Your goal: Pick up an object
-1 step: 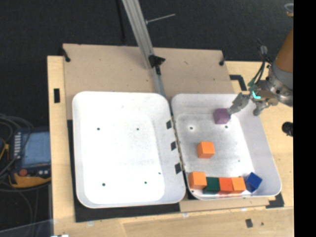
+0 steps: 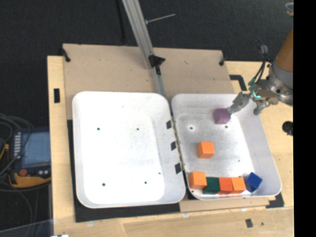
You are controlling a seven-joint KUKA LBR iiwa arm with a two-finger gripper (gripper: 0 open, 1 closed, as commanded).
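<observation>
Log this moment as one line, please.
phase: approach | gripper: over right white bin, far edge | nearest: purple cube | held: nothing visible | loose: orange cube mid-bin, row of cubes along near wall

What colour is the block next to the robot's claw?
Purple. The block sits in the right bin, seen in the camera view, beside the gripper.

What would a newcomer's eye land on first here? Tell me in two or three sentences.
Probably the row of coloured blocks along the near wall of the right bin: orange, green, two more orange and a blue one at the corner. Next, the lone orange cube mid-bin and the purple block farther back, with the gripper at that bin's far right rim beside it. The left bin is a plain white expanse.
</observation>
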